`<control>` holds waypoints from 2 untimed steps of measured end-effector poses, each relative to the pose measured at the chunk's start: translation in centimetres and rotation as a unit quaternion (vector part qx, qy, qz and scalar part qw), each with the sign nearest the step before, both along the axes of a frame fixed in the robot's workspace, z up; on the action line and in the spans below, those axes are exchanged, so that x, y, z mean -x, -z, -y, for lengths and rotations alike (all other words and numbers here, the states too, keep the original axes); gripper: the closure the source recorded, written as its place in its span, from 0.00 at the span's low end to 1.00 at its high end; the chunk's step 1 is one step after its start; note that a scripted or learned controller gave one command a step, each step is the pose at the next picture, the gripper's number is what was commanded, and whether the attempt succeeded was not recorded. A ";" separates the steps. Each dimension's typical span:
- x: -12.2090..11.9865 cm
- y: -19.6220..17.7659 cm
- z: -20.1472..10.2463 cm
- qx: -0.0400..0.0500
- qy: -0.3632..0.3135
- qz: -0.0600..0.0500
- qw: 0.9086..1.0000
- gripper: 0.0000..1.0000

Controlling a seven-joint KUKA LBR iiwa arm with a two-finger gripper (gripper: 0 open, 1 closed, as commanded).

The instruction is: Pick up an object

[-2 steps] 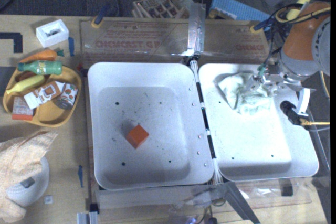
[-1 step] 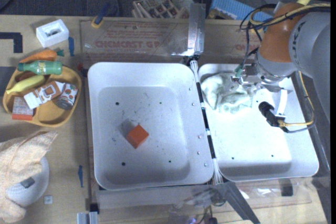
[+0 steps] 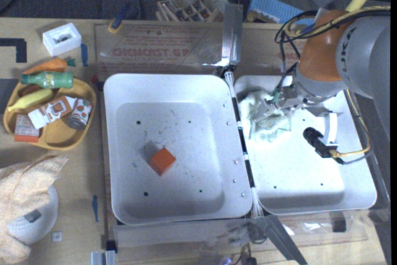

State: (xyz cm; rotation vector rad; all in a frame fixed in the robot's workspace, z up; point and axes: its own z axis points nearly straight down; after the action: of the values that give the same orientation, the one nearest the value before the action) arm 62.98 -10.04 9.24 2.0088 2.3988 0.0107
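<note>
The tool (image 3: 277, 101) is low in the right bin (image 3: 347, 192), right over a crumpled pale cloth (image 3: 265, 121). I cannot tell if it grips anything. An orange block (image 3: 163, 160) sits in the left bin (image 3: 124, 96).

Yellow bowl (image 3: 37, 133) of toy food left of the bins, green bottle (image 3: 48, 79) across its top, small white box (image 3: 61, 38) above it, crumpled beige cloth (image 3: 28, 186) below

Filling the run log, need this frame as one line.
arm: over right bin | gripper: at pale crumpled cloth, grasp unclear | orange block: left bin, untouched | pick: unconfirmed
</note>
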 end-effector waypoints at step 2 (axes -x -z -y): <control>-2.8 -9.3 -6.5 -0.001 0.012 -0.006 1.000 1.00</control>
State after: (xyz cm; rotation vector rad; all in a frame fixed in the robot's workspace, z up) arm 65.80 -3.53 18.57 2.0444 2.3828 -0.0001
